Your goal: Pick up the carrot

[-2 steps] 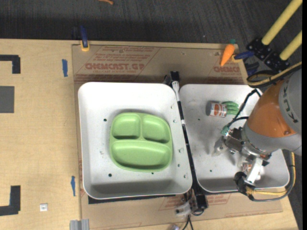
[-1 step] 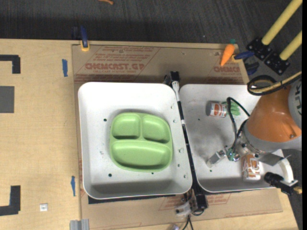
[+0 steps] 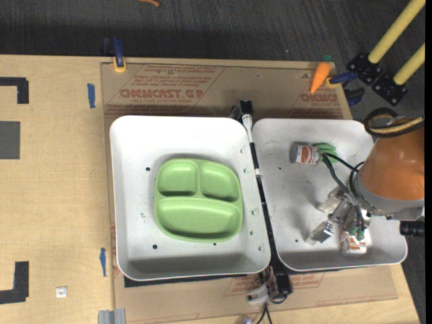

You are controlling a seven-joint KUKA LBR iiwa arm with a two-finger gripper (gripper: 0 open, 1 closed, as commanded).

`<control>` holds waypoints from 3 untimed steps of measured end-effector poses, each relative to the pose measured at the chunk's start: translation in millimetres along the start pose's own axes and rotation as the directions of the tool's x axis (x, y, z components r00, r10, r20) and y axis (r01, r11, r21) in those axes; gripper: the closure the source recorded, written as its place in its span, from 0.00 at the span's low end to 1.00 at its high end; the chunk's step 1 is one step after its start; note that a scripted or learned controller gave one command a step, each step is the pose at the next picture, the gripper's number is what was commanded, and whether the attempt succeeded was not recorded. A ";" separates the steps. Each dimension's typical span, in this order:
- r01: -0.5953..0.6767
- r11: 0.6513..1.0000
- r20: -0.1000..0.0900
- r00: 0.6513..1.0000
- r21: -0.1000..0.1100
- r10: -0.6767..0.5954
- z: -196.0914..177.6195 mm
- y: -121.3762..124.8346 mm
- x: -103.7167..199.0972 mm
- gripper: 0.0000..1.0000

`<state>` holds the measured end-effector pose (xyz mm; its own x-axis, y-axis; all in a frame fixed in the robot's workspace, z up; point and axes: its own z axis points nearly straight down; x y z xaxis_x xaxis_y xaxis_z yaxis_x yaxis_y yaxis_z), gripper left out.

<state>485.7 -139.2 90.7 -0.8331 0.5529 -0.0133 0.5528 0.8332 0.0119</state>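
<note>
The carrot lies outside both bins, on the cardboard behind the right bin, near its far right corner. The gripper hangs low inside the right bin near its front; whether its jaws are parted or closed cannot be determined. A small can lies in the same bin; a green divided tray sits in the left bin.

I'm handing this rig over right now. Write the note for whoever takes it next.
Gripper: low in the right bin, near its front; whether it is open or shut cannot be told.
Carrot: lying outside the bins on the board behind the right bin, untouched.
Also in the right bin: a small can. The left bin holds a green divided plate.
Done: nothing.
Left: reach the carrot and lift it.
</note>
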 end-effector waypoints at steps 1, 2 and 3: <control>-0.353 0.935 -0.008 0.935 0.007 0.353 0.7 -12.6 -5.2 0.00; -0.657 0.754 0.008 0.754 0.008 0.657 -0.3 22.6 18.4 0.00; -0.501 0.865 0.001 0.865 0.006 0.501 0.9 -44.2 -27.1 0.00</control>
<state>483.9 -191.0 89.6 -0.4442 0.8959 -0.0063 0.8959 0.4442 0.0107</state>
